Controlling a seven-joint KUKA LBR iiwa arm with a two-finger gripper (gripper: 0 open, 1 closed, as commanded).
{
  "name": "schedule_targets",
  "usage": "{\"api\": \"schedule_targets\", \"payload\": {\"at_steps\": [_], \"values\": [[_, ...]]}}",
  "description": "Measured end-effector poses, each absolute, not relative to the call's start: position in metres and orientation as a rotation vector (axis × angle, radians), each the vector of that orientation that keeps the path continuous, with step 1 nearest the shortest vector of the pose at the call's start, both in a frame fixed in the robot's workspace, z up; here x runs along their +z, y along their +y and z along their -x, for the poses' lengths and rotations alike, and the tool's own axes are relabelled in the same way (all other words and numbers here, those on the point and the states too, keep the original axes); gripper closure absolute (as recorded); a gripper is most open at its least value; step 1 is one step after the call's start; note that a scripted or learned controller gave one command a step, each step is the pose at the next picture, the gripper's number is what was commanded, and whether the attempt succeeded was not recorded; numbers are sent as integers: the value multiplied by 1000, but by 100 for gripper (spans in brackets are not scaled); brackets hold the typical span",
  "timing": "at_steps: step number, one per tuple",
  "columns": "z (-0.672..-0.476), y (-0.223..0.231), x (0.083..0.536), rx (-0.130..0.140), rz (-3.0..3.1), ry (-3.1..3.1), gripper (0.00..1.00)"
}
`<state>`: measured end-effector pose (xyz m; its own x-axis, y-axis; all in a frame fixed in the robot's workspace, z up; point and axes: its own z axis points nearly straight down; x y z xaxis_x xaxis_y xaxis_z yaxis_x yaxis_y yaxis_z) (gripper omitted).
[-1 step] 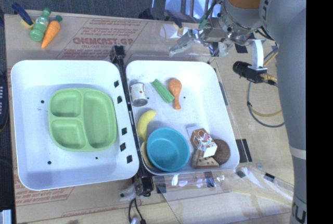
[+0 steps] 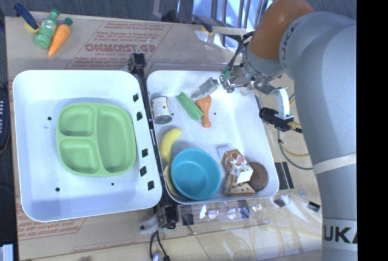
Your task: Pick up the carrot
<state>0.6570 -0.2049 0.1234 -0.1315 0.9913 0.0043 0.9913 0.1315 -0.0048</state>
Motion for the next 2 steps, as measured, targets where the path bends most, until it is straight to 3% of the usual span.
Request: {"api": "schedule_targets", "payload": {"at_steps": [1,2], "values": [[-615,-145,98,10,1982,-2438,0],[-637,-184,190,4,1808,-2579,0]]}}
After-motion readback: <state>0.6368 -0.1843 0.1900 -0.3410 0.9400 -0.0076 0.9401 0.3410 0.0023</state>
